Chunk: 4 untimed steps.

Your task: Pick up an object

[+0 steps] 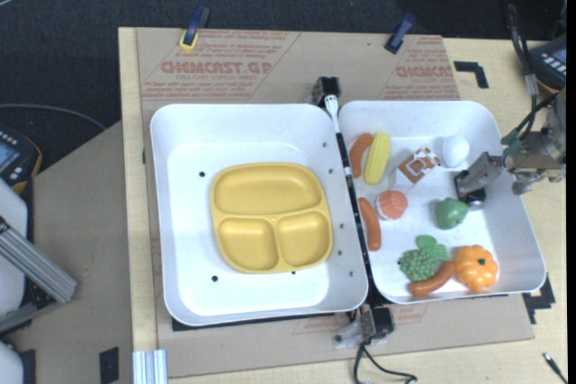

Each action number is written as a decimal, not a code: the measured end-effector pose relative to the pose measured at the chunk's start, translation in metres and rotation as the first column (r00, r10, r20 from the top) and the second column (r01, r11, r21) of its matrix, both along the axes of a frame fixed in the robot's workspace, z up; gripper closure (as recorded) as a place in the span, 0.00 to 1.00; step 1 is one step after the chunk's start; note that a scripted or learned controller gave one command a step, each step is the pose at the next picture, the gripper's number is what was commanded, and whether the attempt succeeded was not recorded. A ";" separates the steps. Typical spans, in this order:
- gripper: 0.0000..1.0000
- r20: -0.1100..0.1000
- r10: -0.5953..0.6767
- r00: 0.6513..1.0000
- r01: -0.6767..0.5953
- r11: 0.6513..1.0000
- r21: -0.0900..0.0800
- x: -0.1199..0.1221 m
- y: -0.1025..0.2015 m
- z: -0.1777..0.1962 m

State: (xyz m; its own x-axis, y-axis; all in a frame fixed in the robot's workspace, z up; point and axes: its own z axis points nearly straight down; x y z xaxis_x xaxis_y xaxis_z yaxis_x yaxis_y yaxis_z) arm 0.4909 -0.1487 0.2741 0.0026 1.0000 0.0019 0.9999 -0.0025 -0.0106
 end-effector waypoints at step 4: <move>0.00 -0.001 0.001 1.000 -0.001 1.000 0.002 -0.002 -0.003 -0.174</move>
